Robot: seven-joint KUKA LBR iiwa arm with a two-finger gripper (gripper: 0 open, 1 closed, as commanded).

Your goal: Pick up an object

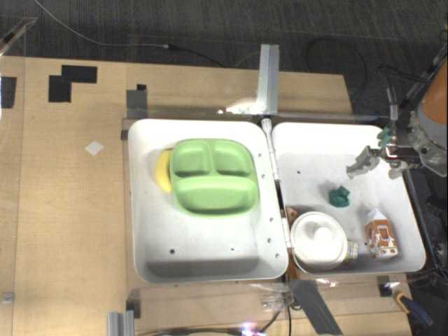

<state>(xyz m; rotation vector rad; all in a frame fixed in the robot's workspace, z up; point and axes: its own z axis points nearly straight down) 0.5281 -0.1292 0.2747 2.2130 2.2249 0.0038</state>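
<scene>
My gripper [378,166] hangs over the upper right part of the right bin [308,142], open, with nothing between its fingers. Below and left of it a small dark green object [340,197] lies on the bin floor. A white round bowl [318,238] sits at the bin's front left. An orange and white packet [379,235] lies at the front right. In the left bin [196,257] a green divided plate [213,176] rests partly on top of a yellow object [162,171].
A metal post [269,79] stands behind the divider between the bins. The grey arm with its orange band [432,114] comes in from the right edge. Black markers [70,81] sit on the wooden bench at the far left.
</scene>
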